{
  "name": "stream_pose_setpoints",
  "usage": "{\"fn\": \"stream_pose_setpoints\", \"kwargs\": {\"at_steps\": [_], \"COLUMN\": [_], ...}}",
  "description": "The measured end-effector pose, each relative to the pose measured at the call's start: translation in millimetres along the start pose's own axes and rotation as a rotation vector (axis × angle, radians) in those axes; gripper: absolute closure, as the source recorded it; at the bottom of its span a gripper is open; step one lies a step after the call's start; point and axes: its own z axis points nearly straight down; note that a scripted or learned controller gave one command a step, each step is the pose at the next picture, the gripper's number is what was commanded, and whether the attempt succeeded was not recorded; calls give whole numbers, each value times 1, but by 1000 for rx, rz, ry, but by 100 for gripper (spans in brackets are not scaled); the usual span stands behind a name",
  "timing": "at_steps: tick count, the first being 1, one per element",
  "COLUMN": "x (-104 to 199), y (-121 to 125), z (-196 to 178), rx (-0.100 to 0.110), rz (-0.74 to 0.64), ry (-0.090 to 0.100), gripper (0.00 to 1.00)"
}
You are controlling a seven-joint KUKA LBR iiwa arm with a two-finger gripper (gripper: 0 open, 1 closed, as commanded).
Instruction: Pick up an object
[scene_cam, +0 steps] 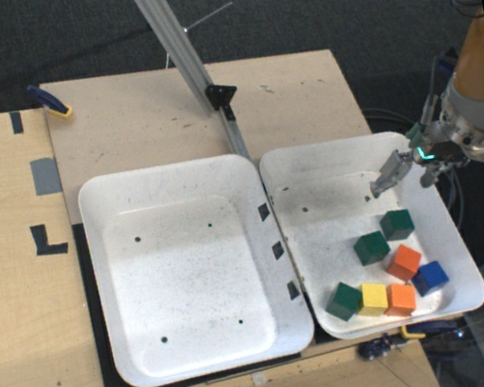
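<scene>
The gripper [390,173] hangs over the upper right part of the right bin [311,162], and honestly I can't tell whether it's spread or pressed together, but there's nothing in it. All the blocks sit bunched in that bin's lower right corner: two dark green cubes [397,224], an orange cube [406,260], a blue cube [432,276], a yellow cube [373,296] and a few more, well apart from the left bin [166,181].

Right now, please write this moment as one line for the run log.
tool: over right bin, nothing held | blocks: seven, right bin's near-right corner | nearest: green block | left bin: no blocks
</scene>
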Motion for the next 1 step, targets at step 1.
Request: {"fn": "stream_pose_setpoints", "kwargs": {"at_steps": [1], "x": [-3], "y": [-2], "z": [64], "rx": [7], "rz": [2], "ry": [1], "gripper": [0]}}
